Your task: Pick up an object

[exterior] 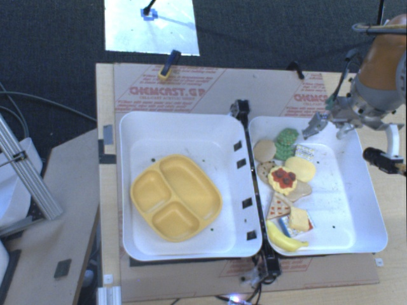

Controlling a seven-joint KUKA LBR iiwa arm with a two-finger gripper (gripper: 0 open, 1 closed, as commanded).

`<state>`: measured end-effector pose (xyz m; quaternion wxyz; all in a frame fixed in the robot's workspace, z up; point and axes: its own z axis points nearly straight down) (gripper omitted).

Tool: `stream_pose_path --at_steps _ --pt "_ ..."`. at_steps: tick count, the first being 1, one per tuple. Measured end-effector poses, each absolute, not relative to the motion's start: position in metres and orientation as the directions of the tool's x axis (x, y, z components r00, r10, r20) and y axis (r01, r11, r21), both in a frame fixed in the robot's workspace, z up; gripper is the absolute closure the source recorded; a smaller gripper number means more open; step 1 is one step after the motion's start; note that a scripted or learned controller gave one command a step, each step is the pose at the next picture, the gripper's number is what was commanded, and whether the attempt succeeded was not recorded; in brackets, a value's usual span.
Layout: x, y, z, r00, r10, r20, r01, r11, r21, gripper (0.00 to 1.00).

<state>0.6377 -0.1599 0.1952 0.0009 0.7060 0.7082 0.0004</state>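
Item one: I am seeing the gripper (329,125) hovering over the right bin's (356,230) far edge, its fingers (313,128) spread apart, gripping nothing. Item two: toy food is lying along that bin's left side, a green piece (287,138), pizza (283,179), banana (283,238). Item three: a yellow tray (175,197) is sitting in the left bin (191,129).

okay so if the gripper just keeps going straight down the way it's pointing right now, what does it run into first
Probably the bare floor of the right bin near its far edge. The gripper hangs above that back part, and the green toy lies off to its side. Depth is hard to judge from this slanted view.
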Motion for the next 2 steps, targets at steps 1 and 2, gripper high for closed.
stream_pose_path --at_steps 1,2 --pt "0.571 -0.093 0.101 -0.008 1.0 0.005 1.0 0.008 -0.01 0.0" --pt "0.576 -0.098 0.117 -0.004 1.0 0.0 1.0 0.004 0.004 1.0"
